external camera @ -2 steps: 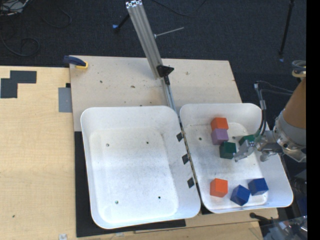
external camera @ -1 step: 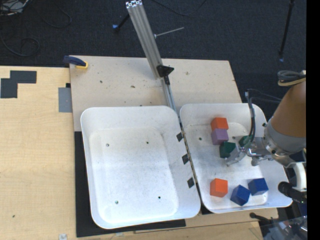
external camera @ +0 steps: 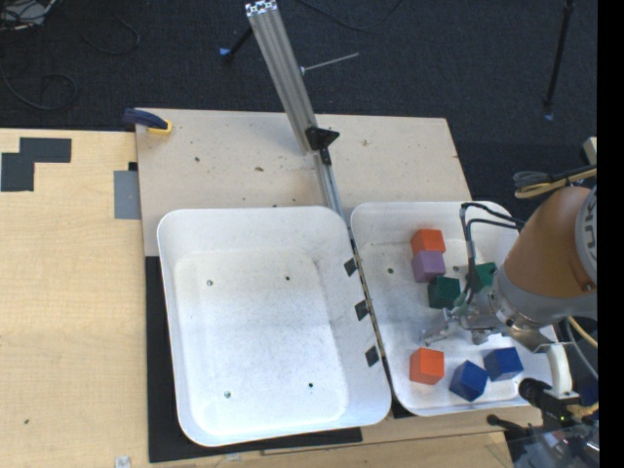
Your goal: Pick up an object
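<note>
Just beside the claw (external camera: 450,326), a squarish dark green block (external camera: 446,292).

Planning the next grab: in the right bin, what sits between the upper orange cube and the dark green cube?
In the camera view, a purple cube sits between them, directly below the upper orange cube and touching it, with the dark green cube just below-right.

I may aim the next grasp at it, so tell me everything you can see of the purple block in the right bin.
The purple block is a small cube, matt lilac, seemingly plastic or foam, with slightly rounded edges. It sits flat on the floor of the right bin, in the far part. An orange block lies right behind it, seemingly touching. A dark green block lies just in front, close or touching at a corner. The gripper hangs nearer the camera, past the green block, apart from the purple one.
</note>
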Available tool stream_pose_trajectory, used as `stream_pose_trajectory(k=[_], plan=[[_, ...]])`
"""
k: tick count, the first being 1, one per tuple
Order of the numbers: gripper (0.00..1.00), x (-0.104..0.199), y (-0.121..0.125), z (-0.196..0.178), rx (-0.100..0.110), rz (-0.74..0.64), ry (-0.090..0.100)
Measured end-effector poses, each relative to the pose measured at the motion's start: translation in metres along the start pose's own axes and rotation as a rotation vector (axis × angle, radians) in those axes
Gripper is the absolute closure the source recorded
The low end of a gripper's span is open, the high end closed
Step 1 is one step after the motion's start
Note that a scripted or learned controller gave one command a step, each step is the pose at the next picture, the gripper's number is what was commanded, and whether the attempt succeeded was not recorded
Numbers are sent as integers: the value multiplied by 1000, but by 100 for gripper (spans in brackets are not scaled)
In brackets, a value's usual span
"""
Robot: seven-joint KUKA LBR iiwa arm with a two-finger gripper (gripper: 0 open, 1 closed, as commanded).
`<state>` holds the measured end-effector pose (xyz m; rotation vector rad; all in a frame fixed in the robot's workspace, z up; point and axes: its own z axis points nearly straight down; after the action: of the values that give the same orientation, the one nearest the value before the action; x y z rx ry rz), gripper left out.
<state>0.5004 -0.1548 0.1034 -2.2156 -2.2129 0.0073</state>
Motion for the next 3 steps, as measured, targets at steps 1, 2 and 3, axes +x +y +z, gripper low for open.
stream_pose_trajectory(k=[1,2,3], plan=[[100,-2,1,-13,-5,7,-2],[100,-1,4,-55,-12,-2,-4],[100,8,0,-106,-13,-3,-4]])
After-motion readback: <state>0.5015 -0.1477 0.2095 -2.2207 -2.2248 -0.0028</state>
